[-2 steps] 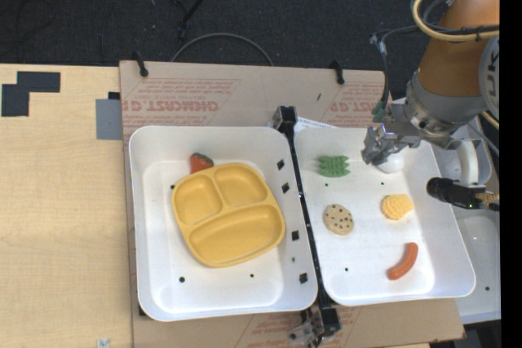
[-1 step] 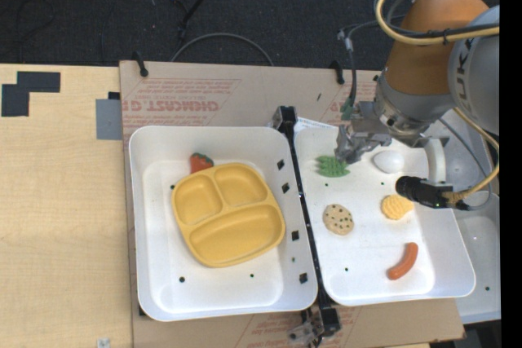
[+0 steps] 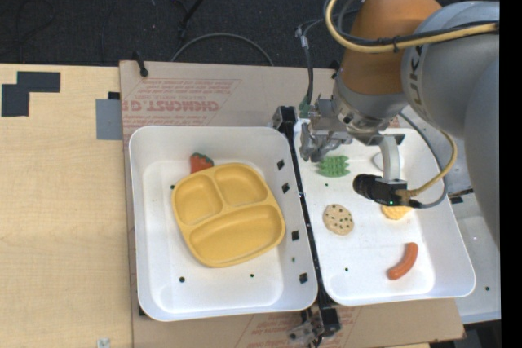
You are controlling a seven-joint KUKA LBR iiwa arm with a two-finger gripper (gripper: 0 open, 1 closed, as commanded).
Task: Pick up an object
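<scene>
The metal fingers (image 3: 314,144) of the two-finger gripper (image 3: 320,149) hang down with a small gap, holding nothing. Just right of their tips lies a flat green ridged toy (image 3: 333,167); a round speckled cookie (image 3: 338,219) sits farther below.

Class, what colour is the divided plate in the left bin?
Yellow; the plate shows best in the camera view.

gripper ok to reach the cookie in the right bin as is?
Probably yes. The cookie lies flat on open floor of the right bin, apart from the green piece and sausage; the gripper hovers just beyond it.
</scene>
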